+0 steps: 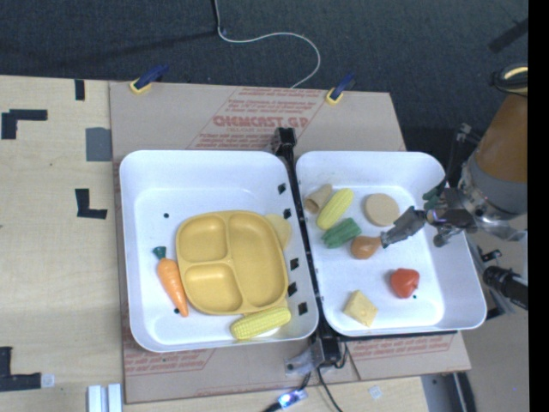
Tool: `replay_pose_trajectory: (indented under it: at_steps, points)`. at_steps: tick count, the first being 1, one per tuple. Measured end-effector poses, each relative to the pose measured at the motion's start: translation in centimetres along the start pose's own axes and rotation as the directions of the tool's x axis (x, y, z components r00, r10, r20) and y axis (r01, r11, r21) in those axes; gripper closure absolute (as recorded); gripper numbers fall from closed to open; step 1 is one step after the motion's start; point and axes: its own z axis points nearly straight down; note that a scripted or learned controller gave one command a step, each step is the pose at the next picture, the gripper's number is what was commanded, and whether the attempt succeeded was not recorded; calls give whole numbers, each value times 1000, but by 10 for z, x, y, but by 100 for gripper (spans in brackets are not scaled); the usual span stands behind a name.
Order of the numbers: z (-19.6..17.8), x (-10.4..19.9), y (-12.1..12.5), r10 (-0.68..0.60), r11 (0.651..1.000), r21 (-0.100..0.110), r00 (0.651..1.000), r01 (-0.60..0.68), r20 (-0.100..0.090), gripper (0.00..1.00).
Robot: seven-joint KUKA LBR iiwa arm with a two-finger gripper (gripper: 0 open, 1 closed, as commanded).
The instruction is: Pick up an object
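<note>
Robotics lab: toy food in white bins (137, 178), clamped cardboard (249, 118).

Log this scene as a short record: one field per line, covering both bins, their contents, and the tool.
left bin: yellow tray, carrot on the tray's left, corn cob at the tray's near edge
right bin: corn, green piece, tan disc, brown piece, red piece, yellow wedge
tool: over the right bin, tip beside the brown piece
held: nothing seen between the fingers
</note>
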Motion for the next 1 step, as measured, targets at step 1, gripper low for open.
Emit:
replay_pose_trajectory:
  at_steps: [1]
  points:
    - [-4,0,2,-3,1000,-9,1000,3,2,0]
